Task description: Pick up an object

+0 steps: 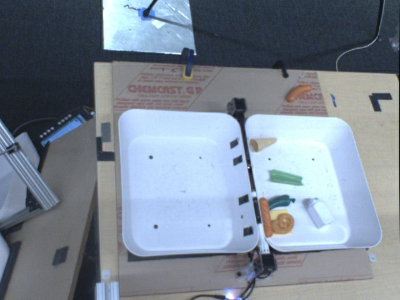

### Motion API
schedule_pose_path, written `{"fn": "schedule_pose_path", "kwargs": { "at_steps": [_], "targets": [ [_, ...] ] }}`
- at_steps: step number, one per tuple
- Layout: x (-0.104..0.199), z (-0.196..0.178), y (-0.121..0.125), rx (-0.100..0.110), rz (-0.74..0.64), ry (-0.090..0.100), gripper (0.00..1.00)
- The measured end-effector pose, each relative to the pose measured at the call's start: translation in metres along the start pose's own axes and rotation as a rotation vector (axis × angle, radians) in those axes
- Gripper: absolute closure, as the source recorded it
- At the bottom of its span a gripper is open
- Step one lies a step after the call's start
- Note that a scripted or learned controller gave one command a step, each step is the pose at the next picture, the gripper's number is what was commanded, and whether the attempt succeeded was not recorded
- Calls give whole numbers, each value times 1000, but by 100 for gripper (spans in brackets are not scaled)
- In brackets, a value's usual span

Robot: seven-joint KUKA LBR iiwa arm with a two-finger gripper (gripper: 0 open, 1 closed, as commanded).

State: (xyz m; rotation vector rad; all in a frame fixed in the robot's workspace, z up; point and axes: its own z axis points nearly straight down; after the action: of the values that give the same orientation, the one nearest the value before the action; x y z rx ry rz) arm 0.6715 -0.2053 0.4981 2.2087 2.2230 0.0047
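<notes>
Frankly, whether the gripper is released or clenched cannot be told from this view.

All the pickable toys but one lie in the right bin [353, 167]. A tan cone [262, 144] lies near its far-left corner, tip pointing right. Nearer the camera, about mid-bin, a light green bean pod [285, 177] lies roughly level, apart from everything else. Nearer still, a dark green vegetable [280, 200] lies just beside the top of an orange carrot [265, 216], which runs along the bin's left wall. A round orange-yellow slice [283, 222] touches the carrot's right side, just below the dark green piece. To the right of that cluster, a small white block-like object [319, 212] lies tilted by itself.

The left bin [134, 186] adjoins the right one, and a row of small black clips [237, 160] sits along the seam between them. Both bins rest on a cardboard sheet [162, 87] printed with red lettering. On that sheet, beyond the right bin's far rim, lies an orange sausage-shaped toy [299, 92]. A blue-and-yellow clamp [187, 64] sits at the cardboard's far edge, and beyond it a shiny silver sheet [147, 17] lies on the dark floor. At the left, an aluminium rail [25, 167] slants across a wooden surface.
</notes>
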Motion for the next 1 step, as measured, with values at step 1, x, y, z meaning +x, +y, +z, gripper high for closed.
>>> {"fn": "schedule_pose_path", "kwargs": {
  "at_steps": [1],
  "targets": [
    [0,-6,-3,4,2,2,100]
  ]
}}
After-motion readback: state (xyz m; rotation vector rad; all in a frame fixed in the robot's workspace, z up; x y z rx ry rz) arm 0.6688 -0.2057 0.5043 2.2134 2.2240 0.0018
